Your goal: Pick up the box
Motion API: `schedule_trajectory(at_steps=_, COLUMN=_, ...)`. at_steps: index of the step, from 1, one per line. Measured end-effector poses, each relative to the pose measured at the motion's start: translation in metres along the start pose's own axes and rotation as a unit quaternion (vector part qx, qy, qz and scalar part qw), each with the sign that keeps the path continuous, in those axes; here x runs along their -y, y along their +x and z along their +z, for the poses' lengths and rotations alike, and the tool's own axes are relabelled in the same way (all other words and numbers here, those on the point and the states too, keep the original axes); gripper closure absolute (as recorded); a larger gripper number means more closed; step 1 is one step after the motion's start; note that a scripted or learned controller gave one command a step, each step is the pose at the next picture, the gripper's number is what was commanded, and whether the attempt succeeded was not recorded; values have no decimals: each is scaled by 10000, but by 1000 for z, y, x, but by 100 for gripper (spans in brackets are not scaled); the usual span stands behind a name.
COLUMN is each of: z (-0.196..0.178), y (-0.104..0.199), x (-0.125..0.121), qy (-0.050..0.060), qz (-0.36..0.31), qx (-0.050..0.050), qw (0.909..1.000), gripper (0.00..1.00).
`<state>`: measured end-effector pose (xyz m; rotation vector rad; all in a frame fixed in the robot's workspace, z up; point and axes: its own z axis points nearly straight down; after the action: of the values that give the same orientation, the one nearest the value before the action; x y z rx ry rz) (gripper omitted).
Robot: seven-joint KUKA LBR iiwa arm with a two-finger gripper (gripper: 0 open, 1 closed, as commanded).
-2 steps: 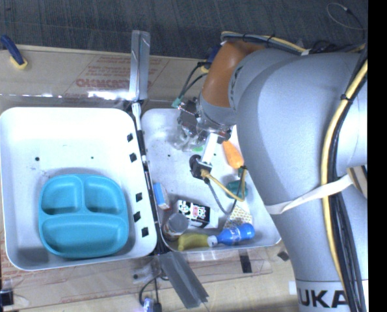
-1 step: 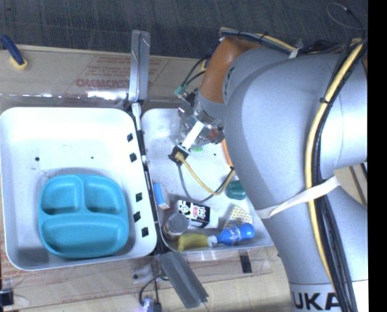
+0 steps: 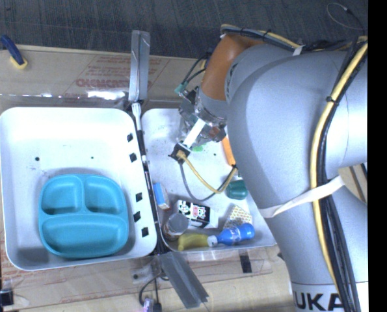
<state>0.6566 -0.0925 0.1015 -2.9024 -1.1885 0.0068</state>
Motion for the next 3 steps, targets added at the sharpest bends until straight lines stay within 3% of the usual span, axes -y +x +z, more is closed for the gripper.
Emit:
schedule_trajectory(at_steps=1, z=10, y=-10, x=9, qy=7, qz=1430, qx=2, qw=9897, gripper=100)
schedule_trajectory(at_steps=2, z=11, y=-12, x=17, qy=14, qz=1103, qx=7, qw=9939, gripper=100)
schedule_trajectory(at_steps=3, z=-89, y=-20, x=86, qy=-9, qz=1771, qx=-1, qw=9842, gripper=100)
